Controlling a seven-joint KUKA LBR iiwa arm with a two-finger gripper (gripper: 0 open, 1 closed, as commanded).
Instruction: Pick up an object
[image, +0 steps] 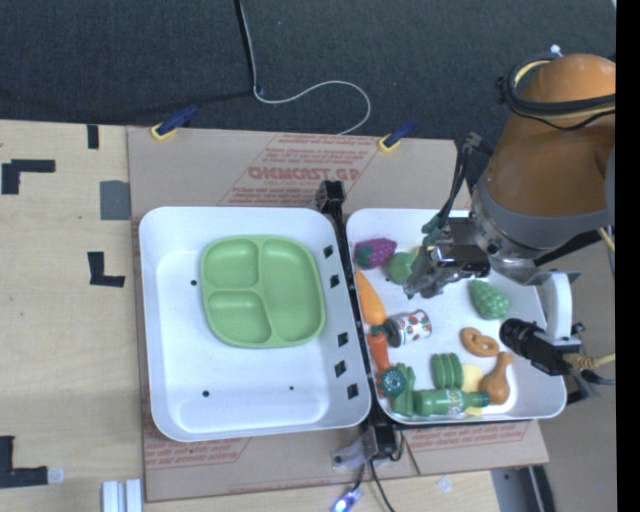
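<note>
**Mia:** Camera view looks down on a big brown cardboard sheet (300, 170) with two white bins on it. What is the biggest thing?

**Ben:** The arm (555, 150). It is grey and orange and comes in from the right, over the right bin (545, 405).

**Mia:** And the left bin (170, 330)?

**Ben:** It has a green plate (263, 290) with three parts in it. The plate sits in the far half of that bin.

**Mia:** What is in the right bin?

**Ben:** Lots of toy food. An orange carrot (370, 298) lies along the left wall. A small can (410, 326) is just beside it. A green corn piece (447, 371) and a green cucumber (435, 403) are near the front. A brown drumstick (497, 376) is next to them, and a brown pretzel (479, 342) is a bit behind it. A bumpy green fruit (489, 299) sits on the right. Purple grapes (377, 252) are at the back.

**Mia:** Where is the gripper (428, 280)?

**Ben:** It hangs low over the middle of the right bin. It is dark, so I cannot tell how wide it is or if it has anything.

**Mia:** What is closest to it?

**Ben:** A round green toy (402, 267), just to its left. The can is just in front of it, near the carrot.
</note>
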